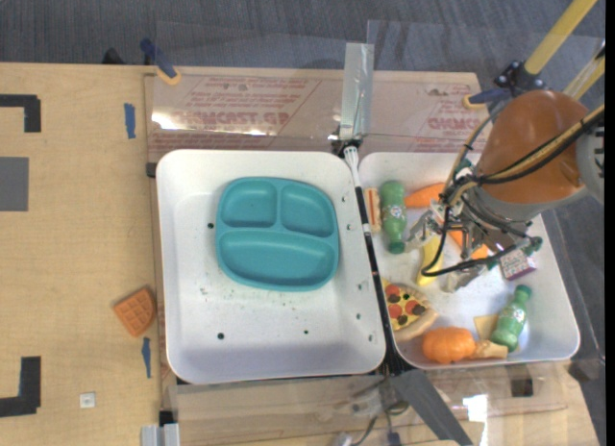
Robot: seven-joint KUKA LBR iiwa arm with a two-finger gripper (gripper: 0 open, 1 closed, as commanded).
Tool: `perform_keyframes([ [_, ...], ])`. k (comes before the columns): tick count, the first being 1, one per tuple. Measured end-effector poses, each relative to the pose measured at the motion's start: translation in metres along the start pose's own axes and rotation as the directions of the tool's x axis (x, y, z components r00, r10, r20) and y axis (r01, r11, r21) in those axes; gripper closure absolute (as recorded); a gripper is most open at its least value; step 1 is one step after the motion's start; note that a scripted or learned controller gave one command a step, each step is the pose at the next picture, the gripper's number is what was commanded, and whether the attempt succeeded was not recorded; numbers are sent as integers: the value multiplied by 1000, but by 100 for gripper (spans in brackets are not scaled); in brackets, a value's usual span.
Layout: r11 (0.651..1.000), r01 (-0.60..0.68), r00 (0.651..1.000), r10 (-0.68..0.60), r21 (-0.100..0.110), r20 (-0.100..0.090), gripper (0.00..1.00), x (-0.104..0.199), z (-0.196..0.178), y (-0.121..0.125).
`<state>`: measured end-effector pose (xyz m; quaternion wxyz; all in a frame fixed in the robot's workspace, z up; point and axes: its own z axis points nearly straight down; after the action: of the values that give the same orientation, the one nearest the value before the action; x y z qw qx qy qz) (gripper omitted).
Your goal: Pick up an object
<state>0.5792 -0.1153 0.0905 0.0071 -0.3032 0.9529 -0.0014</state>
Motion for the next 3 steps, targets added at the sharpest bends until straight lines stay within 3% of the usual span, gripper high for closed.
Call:
perform_keyframes([
  [3, 992, 123, 992, -123, 3, -1, 0, -12, 0, 5],
])
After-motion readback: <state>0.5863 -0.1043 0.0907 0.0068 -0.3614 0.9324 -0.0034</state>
